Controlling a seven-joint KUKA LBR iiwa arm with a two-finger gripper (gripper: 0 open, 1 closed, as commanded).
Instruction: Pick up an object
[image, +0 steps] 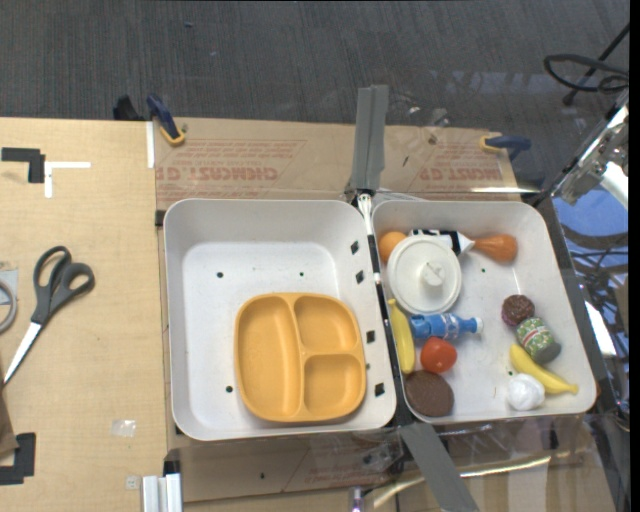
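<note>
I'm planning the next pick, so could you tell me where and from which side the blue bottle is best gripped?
Grip the blue bottle across its body, probably coming straight down. It lies on its side, so the fingers should close across its narrow width. The tomato and white lid crowd it, leaving little room.

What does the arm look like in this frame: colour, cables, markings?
The arm appears as a pale grey, angular segment slanting in at the right edge, beyond the right bin. Glare washes it nearly white. No markings are legible on it. Black cables loop over the dark floor behind it; I can't tell whether they belong to the arm.
</note>
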